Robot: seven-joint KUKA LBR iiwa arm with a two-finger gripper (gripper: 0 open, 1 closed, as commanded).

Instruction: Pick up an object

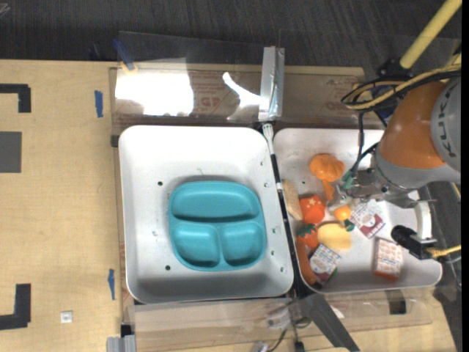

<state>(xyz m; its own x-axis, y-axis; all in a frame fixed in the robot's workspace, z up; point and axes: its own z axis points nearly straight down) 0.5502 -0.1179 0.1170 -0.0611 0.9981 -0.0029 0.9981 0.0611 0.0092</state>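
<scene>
Objects (333,218) lie clustered in the right bin (429,273): orange and yellow toy foods and small packets. I see my gripper (350,187) low over the orange pieces there; whether its fingers are apart, I cannot tell. A teal divided tray (217,224) sits in the left bin (139,196).

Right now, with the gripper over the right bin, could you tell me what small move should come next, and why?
Probably a short, straight descent. The gripper sits over the cluster of small items in the right-hand shallow white bin, close to the yellow lemon-shaped toy and the red round toy. Nothing is visibly held, so lowering onto the nearest piece seems sensible.
</scene>
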